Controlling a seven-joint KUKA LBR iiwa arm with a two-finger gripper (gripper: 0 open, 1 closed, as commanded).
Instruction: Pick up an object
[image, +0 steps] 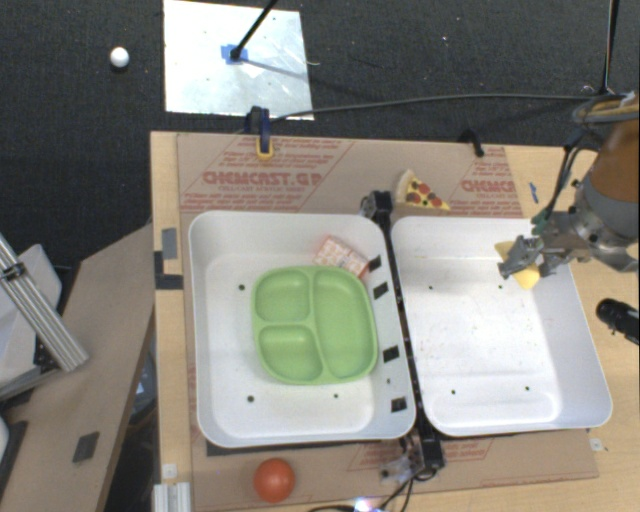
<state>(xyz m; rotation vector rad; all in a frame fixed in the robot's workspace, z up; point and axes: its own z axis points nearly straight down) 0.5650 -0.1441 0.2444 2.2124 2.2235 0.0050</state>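
Camera view, claw (524, 268) near right bin (500, 400) edge

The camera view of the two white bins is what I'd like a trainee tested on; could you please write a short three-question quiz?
1. True or false: the green three-compartment plastic plate lies in the left shallow white bin.
2. Which item sits on the board outside both bins, at the near edge? A) orange-red ball B) blue cup C) steel spoon
3. Fill in: the two-finger gripper is over the ____ bin, with a small yellow object at its tip.

Key: 1 true; 2 A; 3 right.
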